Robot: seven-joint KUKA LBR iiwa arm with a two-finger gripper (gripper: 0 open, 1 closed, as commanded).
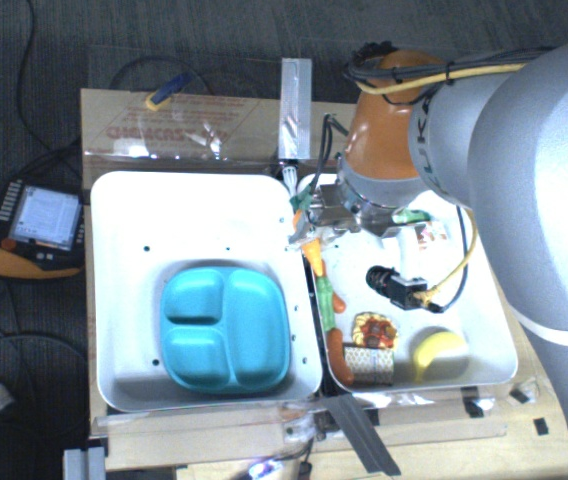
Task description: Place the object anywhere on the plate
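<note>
Hand (309,218) sits over the bin divider, can't tell its grip. Blue plate (226,328) lies below-left; carrot (317,273) just beneath could snag that wall.

The bench (104,108) bears two white bins (124,268) (484,338) side by side and what may be flattened cardboard (179,123).

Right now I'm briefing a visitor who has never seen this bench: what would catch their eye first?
The big grey arm with its orange band fills the right side, reaching over the right bin. Next comes the turquoise divided plate lying in the left bin. Small items, among them a yellow lemon-like object, cluster along the right bin's near edge.
</note>
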